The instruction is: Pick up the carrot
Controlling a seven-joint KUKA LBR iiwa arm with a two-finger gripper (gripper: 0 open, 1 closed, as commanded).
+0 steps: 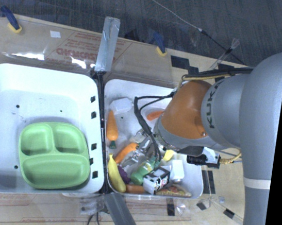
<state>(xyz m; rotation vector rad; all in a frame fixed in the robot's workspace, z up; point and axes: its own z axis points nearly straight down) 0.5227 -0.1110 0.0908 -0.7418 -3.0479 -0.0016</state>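
An orange, tapered carrot [112,126] lies lengthwise against the left wall of the right bin [134,88]. My gripper [142,151] is down inside this bin, in the pile of toy food a little right of and below the carrot. A second orange piece [125,152] lies right beside the gripper's left side; I cannot tell whether the two touch. The arm's orange band [185,113] and grey body cover the bin's right half.
A yellow banana [115,176], a purple piece [123,174], a green item [144,168], a white box [160,180] and another orange piece [135,189] crowd the right bin's front. The left bin [10,78] holds a green divided plate [54,155].
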